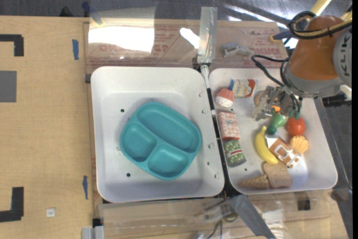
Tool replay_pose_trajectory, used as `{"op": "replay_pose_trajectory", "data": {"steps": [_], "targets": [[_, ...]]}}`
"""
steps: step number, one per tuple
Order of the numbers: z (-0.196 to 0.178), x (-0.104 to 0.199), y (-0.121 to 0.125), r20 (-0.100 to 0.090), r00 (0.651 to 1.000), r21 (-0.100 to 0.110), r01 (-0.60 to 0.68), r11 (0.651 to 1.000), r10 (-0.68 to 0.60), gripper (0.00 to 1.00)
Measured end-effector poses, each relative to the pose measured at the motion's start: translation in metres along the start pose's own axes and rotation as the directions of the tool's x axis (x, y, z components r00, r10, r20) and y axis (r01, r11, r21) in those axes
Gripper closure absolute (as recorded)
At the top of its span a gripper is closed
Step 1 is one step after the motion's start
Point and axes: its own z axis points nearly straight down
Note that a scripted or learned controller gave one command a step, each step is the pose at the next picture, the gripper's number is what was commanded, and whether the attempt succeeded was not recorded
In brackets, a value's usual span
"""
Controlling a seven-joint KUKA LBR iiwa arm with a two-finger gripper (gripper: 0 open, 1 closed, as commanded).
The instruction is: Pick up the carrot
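Nearest, the left bin (pixel 106 176) holds a teal divided plate (pixel 160 140); the right bin (pixel 327 176) holds toy food. Arm (pixel 316 56) over the far right bin, gripper (pixel 274 103) low among items; finger state cannot be told. Carrot (pixel 291 123), orange with green top, lies just beside it, right of the banana (pixel 263 145). Judged: approach step; next, centre over the carrot and close.

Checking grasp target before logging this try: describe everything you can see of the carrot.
The carrot is a small toy of what looks like plastic: a round orange-red body with a green leafy top pointing left toward the banana. It lies in the right bin, upper right of the pile, just below the gripper. The green top touches or nearly touches the banana's upper end; an orange ridged toy sits just below the body.
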Motion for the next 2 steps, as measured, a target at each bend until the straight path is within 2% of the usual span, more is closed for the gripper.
{"op": "replay_pose_trajectory", "data": {"steps": [1, 2], "targets": [[-0.087, 0.017, 0.090, -0.014, 0.998, -0.001, -0.062, 0.998, 0.062, 1.00], [-0.038, -0.040, 0.035, -0.024, 1.000, 0.005, 0.015, 1.000, -0.015, 1.00]]}}
